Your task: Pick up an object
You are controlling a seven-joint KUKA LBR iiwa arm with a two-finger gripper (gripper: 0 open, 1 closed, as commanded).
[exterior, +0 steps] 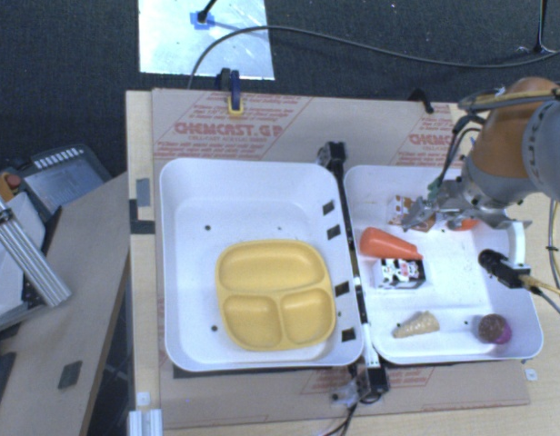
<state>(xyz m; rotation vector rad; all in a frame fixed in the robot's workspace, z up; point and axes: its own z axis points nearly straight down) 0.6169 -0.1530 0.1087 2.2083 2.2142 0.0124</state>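
Observation:
My gripper (415, 216) hangs low over the back of the right bin (455, 291), reached in from the right. Just below and left of it lies an orange carrot-shaped toy (387, 242), pointing right. A small black-and-white block (401, 272) sits right in front of the carrot. A beige wedge (416, 325) and a round purple-brown piece (492, 328) lie near the bin's front wall. A small orange-and-white scrap (399, 204) shows beside the gripper's tip, and whether the gripper touches it is unclear.
The left bin (185, 243) bears a yellow divided plate (273, 293) in its front half. A red bit (462, 225) peeks out under the wrist. Black clips run along the wall between the bins (339, 234).

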